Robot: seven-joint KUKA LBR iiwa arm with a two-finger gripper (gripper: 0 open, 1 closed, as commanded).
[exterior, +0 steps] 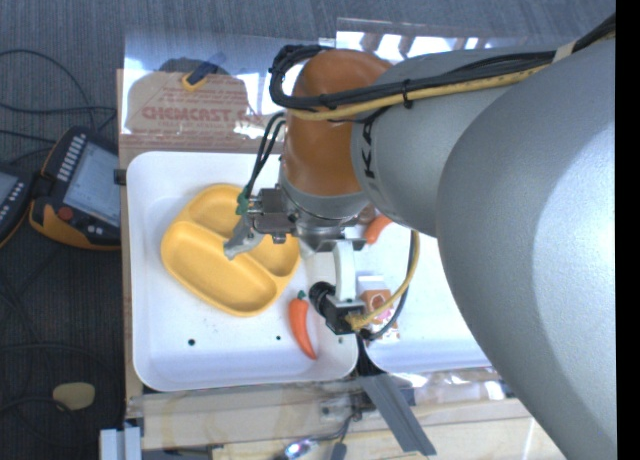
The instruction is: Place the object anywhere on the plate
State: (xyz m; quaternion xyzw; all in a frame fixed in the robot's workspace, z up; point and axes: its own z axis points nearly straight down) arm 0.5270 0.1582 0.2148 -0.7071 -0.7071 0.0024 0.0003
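A yellow divided plate (215,258) lies in the left bin (150,348). An orange toy carrot (301,328) lies on the bin floor just right of the plate, near the wall between the bins. My gripper (243,240) hangs over the plate's right part, below the orange wrist band, and the arm covers most of it. I see nothing held in it.
The right bin (430,348) is largely covered by the arm. An orange piece (376,228) and a small brown item (376,300) show beside the wrist there. A cardboard sheet (185,108) lies behind the left bin. A teach pendant (75,188) sits off the bench at left.
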